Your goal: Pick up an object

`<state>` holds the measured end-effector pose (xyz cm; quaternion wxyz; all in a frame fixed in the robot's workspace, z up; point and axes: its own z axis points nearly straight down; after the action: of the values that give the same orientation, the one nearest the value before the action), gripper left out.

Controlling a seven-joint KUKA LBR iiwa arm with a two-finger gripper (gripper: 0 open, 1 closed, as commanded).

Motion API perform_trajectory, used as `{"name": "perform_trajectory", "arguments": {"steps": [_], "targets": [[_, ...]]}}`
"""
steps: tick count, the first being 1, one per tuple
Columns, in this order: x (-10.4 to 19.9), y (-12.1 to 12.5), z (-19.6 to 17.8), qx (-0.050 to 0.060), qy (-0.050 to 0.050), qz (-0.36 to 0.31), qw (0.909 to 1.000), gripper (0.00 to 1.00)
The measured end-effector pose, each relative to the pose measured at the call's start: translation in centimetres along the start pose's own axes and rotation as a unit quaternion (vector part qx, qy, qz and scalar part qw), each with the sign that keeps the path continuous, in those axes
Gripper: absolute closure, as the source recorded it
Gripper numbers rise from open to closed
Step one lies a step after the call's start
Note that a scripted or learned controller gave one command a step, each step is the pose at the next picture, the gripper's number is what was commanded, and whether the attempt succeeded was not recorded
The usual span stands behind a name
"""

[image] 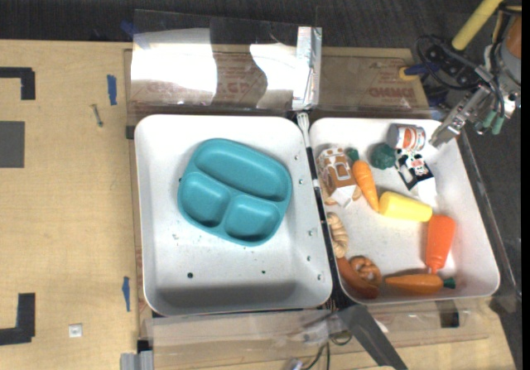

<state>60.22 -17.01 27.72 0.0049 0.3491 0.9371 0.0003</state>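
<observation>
1. claw [451,130] sits at the upper right, over the far right corner of the right bin [484,219]. it hangs off the arm [505,87] coming in from the right edge.
2. claw state: can't tell, the tips are too small and blurred to read. nothing visibly in it.
3. closest item to the claw: a small can [407,137] with a red and white label, lying on its side just left of the tip. touching or not, can't tell.
4. just left of the can: a dark teal lump [383,156]. just below the can: a small black and white toy [414,166].
5. bin centre: a yellow block [404,208], with an orange carrot [365,185] slanted along its left side.
6. left of the carrot, by the bin's left wall: a brown and white toy [335,170], and a beige knobbly piece [339,229] below it.
7. right side: a second orange carrot [440,243], standing roughly along the right wall.
8. near edge: a brown pretzel-like piece [360,271] and a third carrot [416,282] lying flat beside it.
9. left bin [157,219] holds a teal divided plate [235,189], three compartments, tilted diagonally, well apart from the claw.
10. both bins sit side by side on a tan bench [58,219].
</observation>
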Motion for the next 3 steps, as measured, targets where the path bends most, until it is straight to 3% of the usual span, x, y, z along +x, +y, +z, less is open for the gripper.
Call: {"name": "perform_trajectory", "arguments": {"steps": [1,2,3], "targets": [[7.6,-2.4,8.5,0.003,0.005,0.067,0.9977,1.0],[0.6,-4.0,0.1,0.0,-0.001,-0.049,0.9988,1.0],[9.0,-5.2,7.2,0.001,0.005,-0.095,0.9955,1.0]]}}
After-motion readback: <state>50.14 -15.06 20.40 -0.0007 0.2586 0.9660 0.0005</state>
